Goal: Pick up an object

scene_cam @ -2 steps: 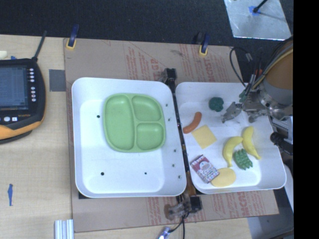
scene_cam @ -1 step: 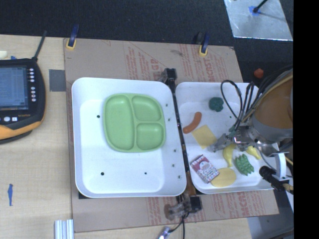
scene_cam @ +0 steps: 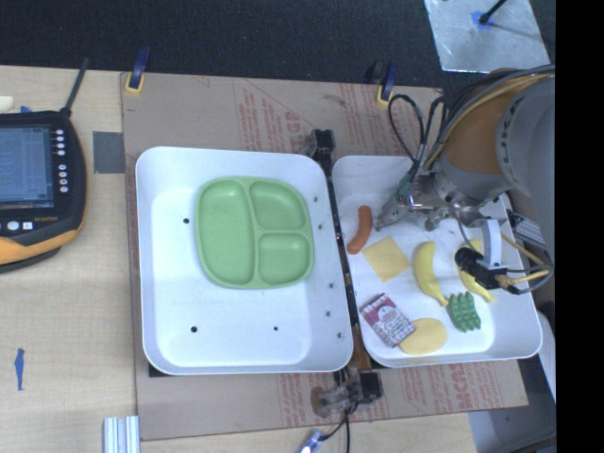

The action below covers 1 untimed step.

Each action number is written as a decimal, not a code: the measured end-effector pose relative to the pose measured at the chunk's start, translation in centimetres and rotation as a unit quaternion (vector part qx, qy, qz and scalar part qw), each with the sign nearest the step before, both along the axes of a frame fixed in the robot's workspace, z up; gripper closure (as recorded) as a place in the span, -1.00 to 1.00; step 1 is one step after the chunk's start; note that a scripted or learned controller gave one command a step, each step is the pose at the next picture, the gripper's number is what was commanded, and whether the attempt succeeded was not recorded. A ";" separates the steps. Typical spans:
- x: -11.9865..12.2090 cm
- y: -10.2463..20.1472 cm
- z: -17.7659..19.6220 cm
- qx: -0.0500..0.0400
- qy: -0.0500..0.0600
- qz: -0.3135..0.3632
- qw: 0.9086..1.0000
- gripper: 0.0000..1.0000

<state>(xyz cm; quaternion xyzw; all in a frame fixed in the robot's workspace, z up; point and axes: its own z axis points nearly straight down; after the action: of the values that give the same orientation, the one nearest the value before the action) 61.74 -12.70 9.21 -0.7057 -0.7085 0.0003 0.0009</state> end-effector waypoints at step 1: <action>3.9 -5.1 0.5 -0.001 0.000 -0.001 1.000 -1.00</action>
<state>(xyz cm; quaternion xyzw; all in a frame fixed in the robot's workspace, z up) 65.64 -17.78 9.67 -0.7064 -0.7078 0.0006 0.0006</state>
